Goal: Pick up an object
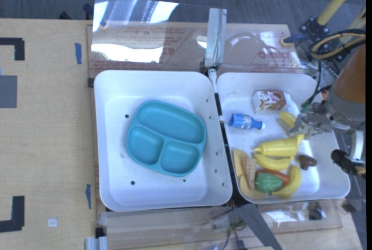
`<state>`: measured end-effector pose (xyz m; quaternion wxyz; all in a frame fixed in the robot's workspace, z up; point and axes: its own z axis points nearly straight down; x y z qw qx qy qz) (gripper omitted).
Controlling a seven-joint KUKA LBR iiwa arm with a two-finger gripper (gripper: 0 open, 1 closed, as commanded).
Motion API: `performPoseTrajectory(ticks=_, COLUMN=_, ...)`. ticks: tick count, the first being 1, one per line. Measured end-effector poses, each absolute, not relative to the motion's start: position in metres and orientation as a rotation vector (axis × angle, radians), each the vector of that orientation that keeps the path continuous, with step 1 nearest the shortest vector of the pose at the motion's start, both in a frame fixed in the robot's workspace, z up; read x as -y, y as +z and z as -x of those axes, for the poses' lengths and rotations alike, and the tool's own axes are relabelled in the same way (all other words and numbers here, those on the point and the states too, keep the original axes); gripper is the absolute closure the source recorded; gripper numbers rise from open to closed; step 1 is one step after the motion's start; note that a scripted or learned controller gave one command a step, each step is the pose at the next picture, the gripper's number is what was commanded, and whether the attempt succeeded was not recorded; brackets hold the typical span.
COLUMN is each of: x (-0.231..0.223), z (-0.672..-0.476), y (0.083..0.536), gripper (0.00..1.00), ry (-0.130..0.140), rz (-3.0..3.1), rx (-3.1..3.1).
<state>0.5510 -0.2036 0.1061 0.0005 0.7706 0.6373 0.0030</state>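
The right bin (325, 185) holds several toy foods. A brown and white packet (270, 100) lies at the back, and a small blue bottle (246, 122) lies near the left wall. A yellow banana bunch (278, 149) sits in the middle. In front of it are a green vegetable (267, 182), a curved yellow banana (295, 181) and a tan waffle piece (246, 166). A small brown item (307, 160) lies to the right. My gripper (307, 122) hangs low over the bin's right side, beside a small yellow piece (287, 120) and just above the banana bunch.
The left bin (110, 144) holds a blue sectioned plate (166, 138). A clear panel (145, 34) stands behind both bins. Yellow and black cables (328, 39) hang at the back right, near the arm's orange band (356, 81).
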Motion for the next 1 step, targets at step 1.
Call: performPoseTrajectory(ticks=1, x=0.1547, z=-0.605, y=0.2115, gripper=1.0, ry=0.008, rz=-2.589, rx=-1.773)
